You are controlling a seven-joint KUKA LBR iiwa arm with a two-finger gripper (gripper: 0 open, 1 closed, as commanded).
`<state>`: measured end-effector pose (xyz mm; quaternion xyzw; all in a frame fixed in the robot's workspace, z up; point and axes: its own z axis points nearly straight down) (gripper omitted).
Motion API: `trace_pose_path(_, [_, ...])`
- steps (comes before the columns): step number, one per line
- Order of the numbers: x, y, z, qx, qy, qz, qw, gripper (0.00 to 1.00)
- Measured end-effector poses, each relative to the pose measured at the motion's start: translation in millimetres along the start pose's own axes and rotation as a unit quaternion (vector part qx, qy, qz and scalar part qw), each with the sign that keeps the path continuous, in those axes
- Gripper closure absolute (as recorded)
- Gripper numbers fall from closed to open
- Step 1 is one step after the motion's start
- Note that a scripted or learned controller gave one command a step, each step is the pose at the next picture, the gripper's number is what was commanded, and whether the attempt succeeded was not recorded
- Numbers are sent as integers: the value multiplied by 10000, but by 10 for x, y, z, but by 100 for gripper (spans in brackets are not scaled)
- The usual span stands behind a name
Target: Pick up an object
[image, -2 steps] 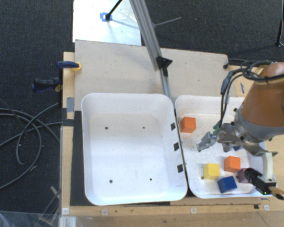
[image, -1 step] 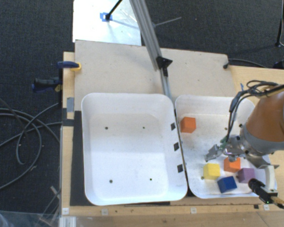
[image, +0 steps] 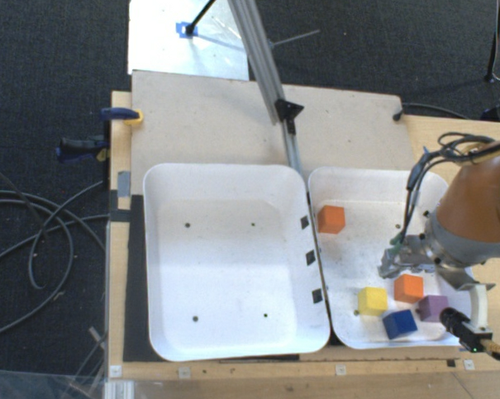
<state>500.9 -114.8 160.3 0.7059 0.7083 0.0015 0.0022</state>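
The right bin holds several small blocks. An orange cube lies near its left wall. A second orange block sits lower right, with a purple block beside it, a yellow cube to its left and a blue cube near the front rim. My gripper hangs low in the right bin, just above and left of the second orange block. Nothing shows between its fingers. The arm's orange band covers the bin's right side.
The left bin lies beside the right one, with black clips along the shared wall. A slanted metal pole crosses the bench from the top. Cables trail over the bench's right corner. A blue clamp sits at the left edge.
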Motion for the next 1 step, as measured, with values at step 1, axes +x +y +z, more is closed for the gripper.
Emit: trace_pose_path(1, [1,-1,5,1,1,0,10000,0])
